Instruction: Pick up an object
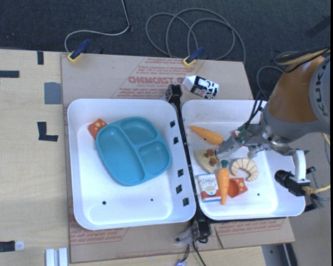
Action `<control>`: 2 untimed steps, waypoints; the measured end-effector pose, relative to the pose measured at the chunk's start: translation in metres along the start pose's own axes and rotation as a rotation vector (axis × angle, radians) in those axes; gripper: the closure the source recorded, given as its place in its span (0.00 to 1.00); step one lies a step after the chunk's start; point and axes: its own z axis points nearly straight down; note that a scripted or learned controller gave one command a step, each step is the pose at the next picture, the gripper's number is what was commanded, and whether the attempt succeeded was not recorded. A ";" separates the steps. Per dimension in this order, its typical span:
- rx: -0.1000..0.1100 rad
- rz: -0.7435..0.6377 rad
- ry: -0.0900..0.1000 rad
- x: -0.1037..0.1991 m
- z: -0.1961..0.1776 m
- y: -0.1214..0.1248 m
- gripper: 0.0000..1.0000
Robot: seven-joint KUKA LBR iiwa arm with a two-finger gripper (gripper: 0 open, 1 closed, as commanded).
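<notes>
Down in the right bin (277,204), the pincer (228,147) hangs low over a cluster of toy food, its dark fingers reaching in from the right toward the bin's middle. Whether those fingers are spread or closed cannot be told from this slanted view, and nothing is visibly caught between them.

Just beside the tip, toward the bin's far left, an orange carrot (206,134) lies on its side with its point toward the dividing wall. Right under and slightly nearer than the tip sits a pale pizza slice (206,159), and whether the tip touches it cannot be told. Toward the bin's near right of that, a croissant (247,168) curls just beside the arm's wrist. A second carrot (223,185) stands roughly lengthwise toward the near edge, lying across a red packet (238,188), with a small white carton (207,185) touching it on the left side.

The left bin (83,204) holds a blue divided plate (133,150) near its middle, tilted, with an orange-red block (95,127) peeking out at the plate's far left corner.

Beyond the bins' far edge, on the cardboard sheet (150,76) covering the worktop (22,165), a small black-and-white box (201,86) sits close to the right bin's far left corner.
</notes>
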 end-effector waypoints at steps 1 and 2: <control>-0.007 -0.001 0.000 0.006 0.096 0.035 0.00; -0.008 -0.002 -0.001 0.025 0.099 0.060 0.00</control>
